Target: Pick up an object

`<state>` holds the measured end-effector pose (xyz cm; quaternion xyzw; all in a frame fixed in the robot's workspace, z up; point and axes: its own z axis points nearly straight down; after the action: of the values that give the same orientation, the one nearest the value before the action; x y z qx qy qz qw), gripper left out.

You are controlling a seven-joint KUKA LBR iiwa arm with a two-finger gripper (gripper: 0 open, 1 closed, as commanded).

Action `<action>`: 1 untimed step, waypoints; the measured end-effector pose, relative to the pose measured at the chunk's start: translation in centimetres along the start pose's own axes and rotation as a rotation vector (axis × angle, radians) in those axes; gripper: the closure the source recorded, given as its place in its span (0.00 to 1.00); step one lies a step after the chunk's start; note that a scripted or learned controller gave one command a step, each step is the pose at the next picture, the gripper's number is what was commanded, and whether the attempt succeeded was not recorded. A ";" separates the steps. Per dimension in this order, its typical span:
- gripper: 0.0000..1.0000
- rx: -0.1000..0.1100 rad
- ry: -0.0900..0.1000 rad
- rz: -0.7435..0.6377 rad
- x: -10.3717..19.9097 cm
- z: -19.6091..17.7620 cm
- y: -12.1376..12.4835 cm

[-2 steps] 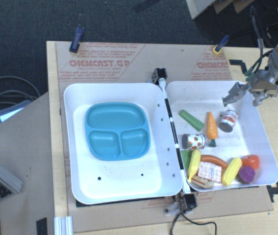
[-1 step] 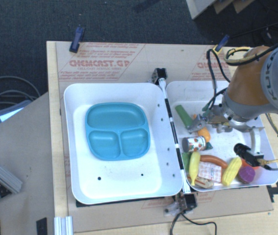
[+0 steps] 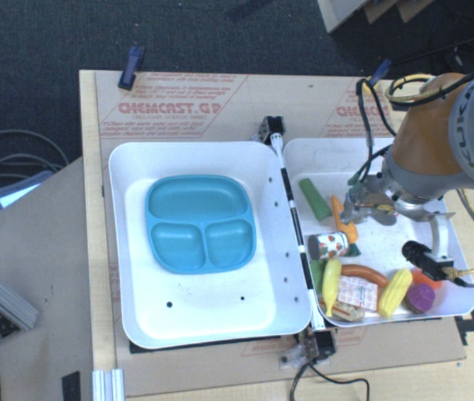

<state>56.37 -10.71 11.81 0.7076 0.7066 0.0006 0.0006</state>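
The right white bin (image 3: pixel 328 153) holds several toy foods. A green block (image 3: pixel 313 199) lies at its left, with a thin orange carrot (image 3: pixel 337 208) beside it. Below them are a small can with a red and white label (image 3: pixel 329 244), a yellow corn cob (image 3: pixel 330 281), a red-orange sausage (image 3: pixel 364 272), a pale sandwich piece (image 3: pixel 355 296), a second yellow cob (image 3: pixel 395 291) and a purple piece (image 3: pixel 421 300). My gripper (image 3: pixel 355 214) hangs low over the bin's middle, right beside the carrot and just above the can. An orange bit shows under it.
The left white bin (image 3: pixel 132 224) holds a blue divided plate (image 3: pixel 201 222). A black clip (image 3: pixel 272 127) sits at the top of the ridge between the bins. The grey and orange arm (image 3: pixel 437 140) covers the right bin's upper right corner.
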 end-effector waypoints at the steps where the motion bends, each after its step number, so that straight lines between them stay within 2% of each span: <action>1: 0.00 0.000 0.000 0.000 0.0 0.0 0.0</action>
<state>56.36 -10.71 11.80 0.7075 0.7067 0.0005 0.0005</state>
